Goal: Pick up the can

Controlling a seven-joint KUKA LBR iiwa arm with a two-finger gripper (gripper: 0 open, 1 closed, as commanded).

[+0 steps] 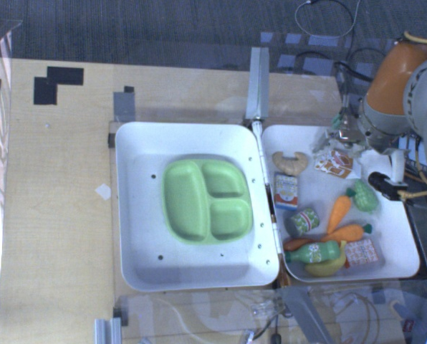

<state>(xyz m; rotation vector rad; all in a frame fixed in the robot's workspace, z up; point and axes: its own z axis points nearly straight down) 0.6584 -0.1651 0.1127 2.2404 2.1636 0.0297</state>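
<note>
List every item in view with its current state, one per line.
can: on its side, right bin
green tray: flat, left bin
two carrots: lying, right bin
green bottle: lying down
banana: under the bottle
hand: over the right bin's far edge

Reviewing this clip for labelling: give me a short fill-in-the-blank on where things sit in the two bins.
1. The green divided tray lies in the ____ bin.
2. The can lies in the right bin, just left of two ____ carrots.
3. The band above the arm's wrist is ____.

Missing words: left; orange; orange
</note>
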